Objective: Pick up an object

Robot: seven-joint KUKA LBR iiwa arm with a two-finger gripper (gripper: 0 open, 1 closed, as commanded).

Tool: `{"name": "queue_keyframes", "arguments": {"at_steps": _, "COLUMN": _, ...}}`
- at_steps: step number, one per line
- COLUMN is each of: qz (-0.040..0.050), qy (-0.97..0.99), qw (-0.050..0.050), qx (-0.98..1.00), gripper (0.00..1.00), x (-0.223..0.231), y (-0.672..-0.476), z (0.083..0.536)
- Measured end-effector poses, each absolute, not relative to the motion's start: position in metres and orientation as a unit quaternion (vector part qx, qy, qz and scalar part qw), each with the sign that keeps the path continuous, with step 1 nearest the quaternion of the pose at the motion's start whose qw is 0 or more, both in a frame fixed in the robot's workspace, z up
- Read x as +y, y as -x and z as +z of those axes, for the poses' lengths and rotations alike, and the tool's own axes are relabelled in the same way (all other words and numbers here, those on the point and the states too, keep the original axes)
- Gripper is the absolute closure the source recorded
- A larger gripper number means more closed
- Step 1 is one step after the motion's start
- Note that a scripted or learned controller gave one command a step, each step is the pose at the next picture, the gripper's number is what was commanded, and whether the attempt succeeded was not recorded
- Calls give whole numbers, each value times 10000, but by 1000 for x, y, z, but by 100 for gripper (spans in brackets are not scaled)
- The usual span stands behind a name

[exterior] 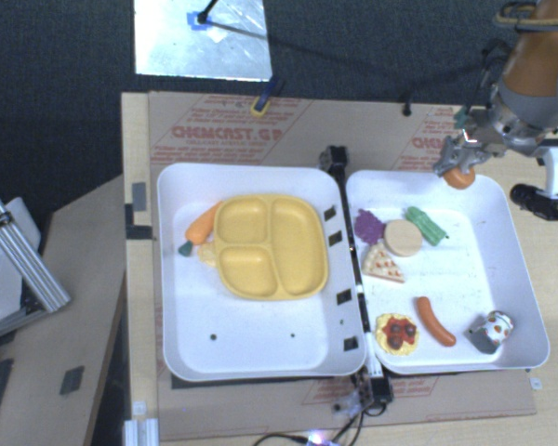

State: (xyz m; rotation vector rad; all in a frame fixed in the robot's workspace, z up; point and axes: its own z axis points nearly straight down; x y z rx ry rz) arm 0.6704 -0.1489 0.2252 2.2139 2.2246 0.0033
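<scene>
One sausage (435, 321), one carrot (202, 223), two bins (181, 277).

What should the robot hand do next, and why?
Probably lift a little and check. The hand sits at the far rim of the right bin, right against a small orange thing, but I can't tell if it's actually gripped. A short lift would show whether the orange thing comes up.

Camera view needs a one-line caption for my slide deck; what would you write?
Gripper holds an orange object above the right bin's far corner; yellow tray fills the left bin.
</scene>
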Motion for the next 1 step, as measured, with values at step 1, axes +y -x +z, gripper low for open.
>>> {"name": "queue_keyframes", "arguments": {"at_steps": 1, "qz": 3, "qy": -7044, "qw": -9, "qx": 7098, "gripper": 100, "x": -101, "y": -643, "z": 217}}
